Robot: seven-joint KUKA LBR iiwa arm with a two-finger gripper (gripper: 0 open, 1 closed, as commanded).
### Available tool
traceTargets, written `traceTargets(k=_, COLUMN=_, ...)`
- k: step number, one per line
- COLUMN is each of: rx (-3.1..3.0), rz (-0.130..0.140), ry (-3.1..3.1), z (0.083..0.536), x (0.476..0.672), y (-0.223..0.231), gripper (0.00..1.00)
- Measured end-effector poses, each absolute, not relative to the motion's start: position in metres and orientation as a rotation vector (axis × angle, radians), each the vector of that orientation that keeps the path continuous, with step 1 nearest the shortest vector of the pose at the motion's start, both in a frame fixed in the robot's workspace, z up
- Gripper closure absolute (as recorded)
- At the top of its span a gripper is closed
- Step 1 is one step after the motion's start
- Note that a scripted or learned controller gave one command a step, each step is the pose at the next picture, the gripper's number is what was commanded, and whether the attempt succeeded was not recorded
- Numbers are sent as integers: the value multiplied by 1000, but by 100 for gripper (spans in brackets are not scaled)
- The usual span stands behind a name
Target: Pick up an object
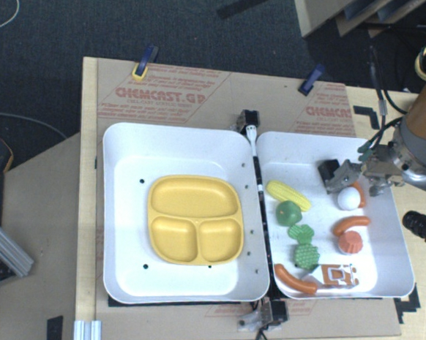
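Camera view from above: the grey arm enters at the right edge of the frame, its orange band sitting high at the upper right. From there it bends down and leftward over the right bin. The wrist tilts so that the gripper points down and to the left, low over the upper right part of that bin. At this angle I cannot tell whether the gripper is open or closed, and nothing can be seen held in it.

A white ball lies just below the gripper, very close to its tip; whether they touch cannot be told. Lower in the frame a red sausage rests just beside an orange round piece.

Toward the left side of the same bin a yellow corn cob lies at a slant. Below it come a green round piece, a green block and a knobbly green piece. An orange sausage and an orange-and-white flat piece lie along the bottom edge.

The left bin holds a yellow divided plate near its middle. Both bins sit side by side on the printed brown bench.
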State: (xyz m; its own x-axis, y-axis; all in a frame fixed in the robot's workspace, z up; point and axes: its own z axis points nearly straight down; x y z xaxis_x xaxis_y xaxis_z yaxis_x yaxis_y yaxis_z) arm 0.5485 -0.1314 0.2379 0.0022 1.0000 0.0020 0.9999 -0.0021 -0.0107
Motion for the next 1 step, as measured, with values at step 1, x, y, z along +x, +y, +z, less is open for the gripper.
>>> traceTargets(k=1, rx=-2221, rz=0, ry=-2221, z=243, x=551, y=-131, gripper=0)
